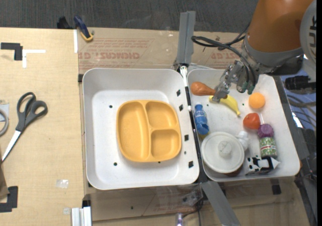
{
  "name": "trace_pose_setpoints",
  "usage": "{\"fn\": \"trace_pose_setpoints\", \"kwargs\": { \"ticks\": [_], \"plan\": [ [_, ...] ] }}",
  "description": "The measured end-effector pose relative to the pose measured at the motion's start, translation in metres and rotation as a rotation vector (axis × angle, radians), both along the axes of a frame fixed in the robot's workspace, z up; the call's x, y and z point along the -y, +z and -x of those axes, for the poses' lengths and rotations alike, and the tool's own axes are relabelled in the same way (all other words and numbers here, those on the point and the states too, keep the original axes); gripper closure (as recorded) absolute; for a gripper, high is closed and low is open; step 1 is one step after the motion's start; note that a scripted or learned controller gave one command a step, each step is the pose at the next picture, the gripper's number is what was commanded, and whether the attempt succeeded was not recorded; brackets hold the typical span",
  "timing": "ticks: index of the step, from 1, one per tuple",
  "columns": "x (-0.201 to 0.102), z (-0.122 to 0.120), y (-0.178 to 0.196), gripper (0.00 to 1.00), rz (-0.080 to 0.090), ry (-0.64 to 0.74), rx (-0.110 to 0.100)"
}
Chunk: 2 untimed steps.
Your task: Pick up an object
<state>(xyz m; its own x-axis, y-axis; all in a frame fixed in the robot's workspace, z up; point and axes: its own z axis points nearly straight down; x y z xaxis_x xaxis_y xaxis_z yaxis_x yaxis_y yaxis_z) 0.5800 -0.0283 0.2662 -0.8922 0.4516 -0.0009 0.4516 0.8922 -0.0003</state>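
The bench (pixel 35 169) is of pale wood with a smooth matte surface, and a brown cardboard sheet (pixel 126 49) with printed letters lies behind the bins. The left bin (pixel 95 134) is shallow, white plastic with rounded corners; in it lies a yellow-orange divided plate (pixel 149 130), smooth and glossy, with three compartments. The right bin (pixel 284 134) has the same shape and holds the small objects.

The arm (pixel 282 16) enters from the right, with a big rounded orange band and dark cables under it. Its metal gripper (pixel 221 94) is low in the far part of the right bin, just above the near end of a curved yellow banana (pixel 232 104); I cannot tell if it is open or closed.

A round white lidded container (pixel 223 150) with a knob stands in the near part. Near it are a blue plastic bottle (pixel 200 120), a brown drumstick-shaped toy (pixel 203 88), a green bottle with purple cap (pixel 267 142), a red ball (pixel 251 121), an orange ball (pixel 257 100) and a black-and-white toy (pixel 261 164).

Scissors (pixel 25 114) with black handles lie on the bench at left.
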Motion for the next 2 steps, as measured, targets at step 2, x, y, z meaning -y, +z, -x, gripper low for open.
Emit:
{"fn": "trace_pose_setpoints", "kwargs": {
  "ticks": [2],
  "plan": [
    [0.003, -0.009, 0.046, 1.0, 0.001, 0.192, 0.002]
  ]
}}
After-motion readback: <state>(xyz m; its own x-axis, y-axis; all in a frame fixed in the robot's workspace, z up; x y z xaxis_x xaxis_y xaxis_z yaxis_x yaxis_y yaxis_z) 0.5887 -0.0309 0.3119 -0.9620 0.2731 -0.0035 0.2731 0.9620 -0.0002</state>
